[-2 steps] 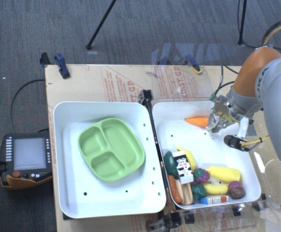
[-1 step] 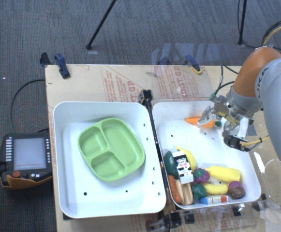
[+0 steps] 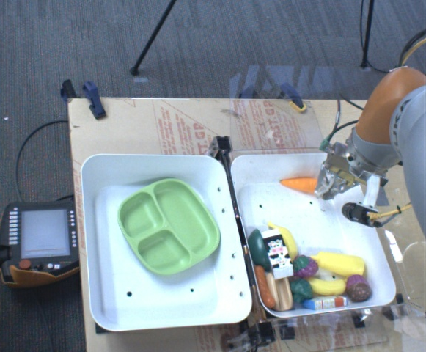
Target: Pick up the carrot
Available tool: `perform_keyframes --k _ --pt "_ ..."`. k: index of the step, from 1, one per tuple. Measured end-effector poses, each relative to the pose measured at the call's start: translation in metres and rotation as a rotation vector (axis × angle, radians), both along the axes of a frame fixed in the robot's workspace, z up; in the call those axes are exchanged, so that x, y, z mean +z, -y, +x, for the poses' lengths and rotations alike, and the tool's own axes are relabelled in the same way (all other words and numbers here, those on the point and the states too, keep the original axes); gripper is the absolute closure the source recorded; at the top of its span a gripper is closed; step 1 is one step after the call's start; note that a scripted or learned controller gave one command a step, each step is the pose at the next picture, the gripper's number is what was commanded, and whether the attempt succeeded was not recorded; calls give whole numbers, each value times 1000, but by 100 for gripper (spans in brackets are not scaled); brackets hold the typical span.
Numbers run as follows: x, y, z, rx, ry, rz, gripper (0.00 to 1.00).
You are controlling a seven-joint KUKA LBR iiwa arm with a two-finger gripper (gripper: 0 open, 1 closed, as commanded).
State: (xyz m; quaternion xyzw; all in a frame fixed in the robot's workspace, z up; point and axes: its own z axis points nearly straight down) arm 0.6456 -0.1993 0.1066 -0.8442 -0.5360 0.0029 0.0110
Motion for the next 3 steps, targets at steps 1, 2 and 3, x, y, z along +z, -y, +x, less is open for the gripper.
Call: perform_keyframes --k 1,2,3 --pt "0 0 0 1 -1 0 0" --pt "-20 0 -3 -115 -1 3 0" --pt "-10 1 -2 -109 0 -1 100"
